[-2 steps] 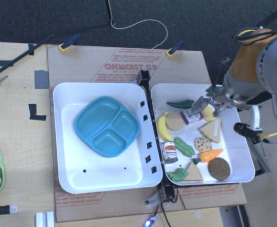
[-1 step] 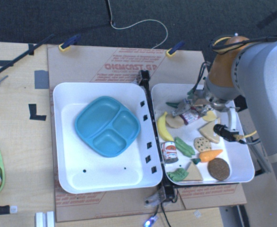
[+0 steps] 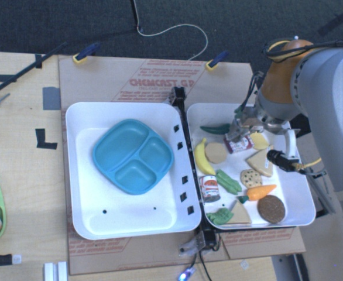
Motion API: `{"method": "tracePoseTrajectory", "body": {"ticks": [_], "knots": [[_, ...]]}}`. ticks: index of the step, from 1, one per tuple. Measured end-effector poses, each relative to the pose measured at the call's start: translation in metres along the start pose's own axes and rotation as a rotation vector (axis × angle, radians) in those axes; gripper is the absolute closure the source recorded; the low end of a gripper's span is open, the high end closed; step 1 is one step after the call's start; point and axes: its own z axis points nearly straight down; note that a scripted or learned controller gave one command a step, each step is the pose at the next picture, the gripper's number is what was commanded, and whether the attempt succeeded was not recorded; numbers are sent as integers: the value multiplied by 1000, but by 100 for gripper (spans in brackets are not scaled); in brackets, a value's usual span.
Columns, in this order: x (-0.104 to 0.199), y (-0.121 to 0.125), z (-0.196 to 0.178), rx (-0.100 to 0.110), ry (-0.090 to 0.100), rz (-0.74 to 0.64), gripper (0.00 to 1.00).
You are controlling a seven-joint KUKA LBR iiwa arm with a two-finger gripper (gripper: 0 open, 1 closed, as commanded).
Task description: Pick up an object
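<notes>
My gripper (image 3: 240,132) is low in the far part of the right bin (image 3: 303,186), reaching in from the right. Directly under it lies a small purple and white packet (image 3: 240,144), and the two look to be touching. Next to it lie a tan round biscuit (image 3: 216,153), a banana (image 3: 203,157) and a dark green pepper (image 3: 216,129). A yellow block (image 3: 260,139) and a cheese wedge (image 3: 260,163) lie just right of the gripper. Nearer the front are a green pickle (image 3: 229,181), a small can (image 3: 210,188), a chip cookie (image 3: 250,177), a carrot (image 3: 259,192) and a brown disc (image 3: 271,208).
A blue divided plate (image 3: 133,156) lies in the left bin (image 3: 81,174). The black divider (image 3: 186,157) runs between the bins. A green leaf (image 3: 220,217) and a sandwich slice (image 3: 240,215) sit at the right bin's front edge. A cable (image 3: 177,29) loops behind the bench.
</notes>
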Motion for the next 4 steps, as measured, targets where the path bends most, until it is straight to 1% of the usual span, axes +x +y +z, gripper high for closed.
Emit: {"method": "tracePoseTrajectory", "body": {"ticks": [1,2,3,4], "knots": [[77,18,-86,5,7,-7,100],[135,-12,-146,11,8,-4,100],[162,-26,-132,17,6,-1,100],[217,-54,-110,19,6,-2,100]]}}
